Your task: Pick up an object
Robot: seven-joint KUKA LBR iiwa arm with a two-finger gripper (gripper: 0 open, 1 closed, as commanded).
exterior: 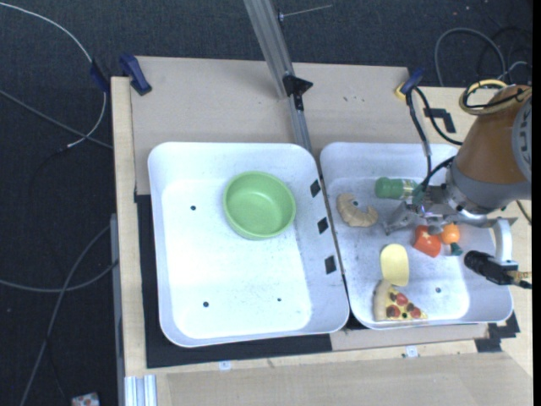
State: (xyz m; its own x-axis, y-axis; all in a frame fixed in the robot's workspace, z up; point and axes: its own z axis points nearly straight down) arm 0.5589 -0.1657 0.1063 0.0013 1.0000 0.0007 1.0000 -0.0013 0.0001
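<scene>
Your pickable things across the two bins

You have a green bowl upright in the left bin; in the right bin a tan pastry, a green bottle on its side, a red-orange toy, a yellow cup and a pizza slice.

Blue clamps (bench's far corners) — cables on dark carpet.

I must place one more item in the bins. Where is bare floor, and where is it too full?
Left bin: bare floor in front of and left of the green bowl. Right bin: crowded; the tool hangs among the green item, tan piece, orange toy, yellow piece and pizza slice. Only its front right corner is bare.
</scene>
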